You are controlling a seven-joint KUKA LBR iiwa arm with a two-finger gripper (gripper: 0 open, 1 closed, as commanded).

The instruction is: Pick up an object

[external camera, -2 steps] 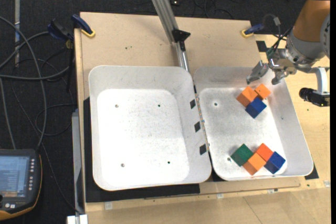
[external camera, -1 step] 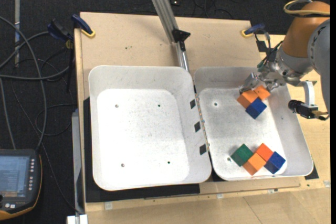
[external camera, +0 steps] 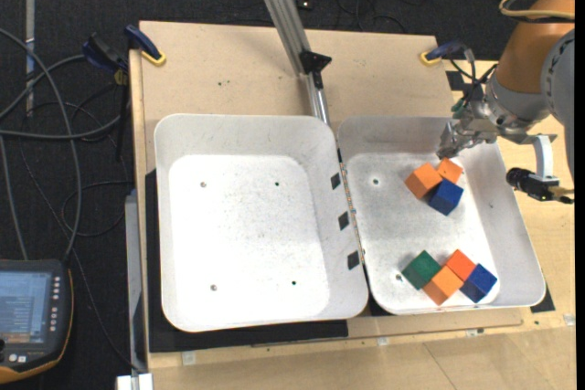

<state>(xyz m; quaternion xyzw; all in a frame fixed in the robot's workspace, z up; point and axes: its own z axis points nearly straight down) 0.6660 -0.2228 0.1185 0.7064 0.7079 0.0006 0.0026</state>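
Observation:
In the right bin (external camera: 512,224) two clusters of small blocks lie. The upper cluster has an orange block (external camera: 422,181), a smaller orange block (external camera: 450,170) and a blue block (external camera: 446,196) touching each other. Near the bin's front edge sit a green block (external camera: 422,270), two orange blocks (external camera: 445,284) (external camera: 461,265) and a blue block (external camera: 479,282). My gripper (external camera: 454,144) hangs at the bin's back right, just above and behind the upper cluster, with nothing visibly between its fingers.
The left bin (external camera: 174,196) stands beside the right one. A metal pole (external camera: 283,5) slants down from the back to the gap between the bins. Blue clamps (external camera: 137,39) (external camera: 446,50) grip the bench's back corners. Cables and a tablet (external camera: 27,315) lie at the left.

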